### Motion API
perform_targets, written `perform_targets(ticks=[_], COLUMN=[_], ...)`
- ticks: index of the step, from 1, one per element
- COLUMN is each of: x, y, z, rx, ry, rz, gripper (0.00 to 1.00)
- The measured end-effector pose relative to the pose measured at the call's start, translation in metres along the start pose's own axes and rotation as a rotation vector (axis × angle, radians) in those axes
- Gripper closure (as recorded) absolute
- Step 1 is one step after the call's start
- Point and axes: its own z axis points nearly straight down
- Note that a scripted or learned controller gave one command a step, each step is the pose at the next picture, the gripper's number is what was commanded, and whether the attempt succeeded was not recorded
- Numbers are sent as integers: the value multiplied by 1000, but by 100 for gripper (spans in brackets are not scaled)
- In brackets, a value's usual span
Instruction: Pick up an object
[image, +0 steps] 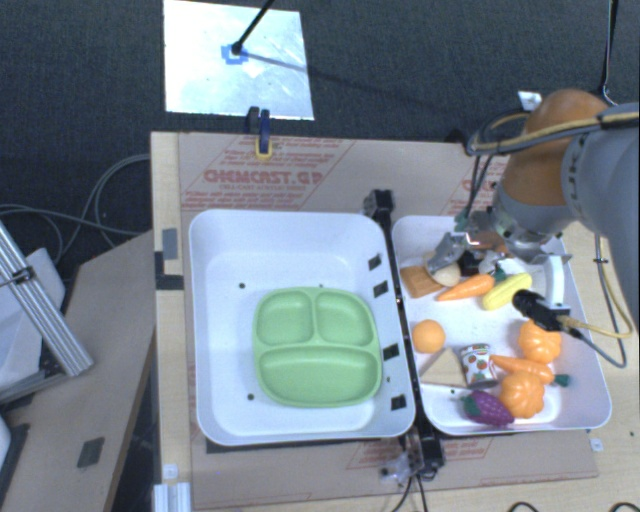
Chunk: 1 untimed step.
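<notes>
Low in the right bin (585, 405), jaws (447, 262), grip state unclear, touch a pale potato (446, 272).

two white bins (215, 300), one green tray (318, 345), two carrots (467, 289)

One camera, fixed high above the counter (300, 165), looks down at a slant, so the far edge lies toward twelve o'clock and the near edge toward six. It stands far enough off to take in both bins whole: the left bin (215, 330) sits just left of the centre of the picture, the right bin (590, 395) toward three o'clock. Dark floor (80, 90) shows beyond the counter from nine round to twelve o'clock. The arm (590, 165) enters from between one and three o'clock, large in the picture since it rises toward the lens.
</notes>
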Motion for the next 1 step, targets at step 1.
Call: perform_targets(ticks=[1], x=[0], y=[2], z=[49], rx=[-9], ry=[1], rz=[1], gripper=[0])
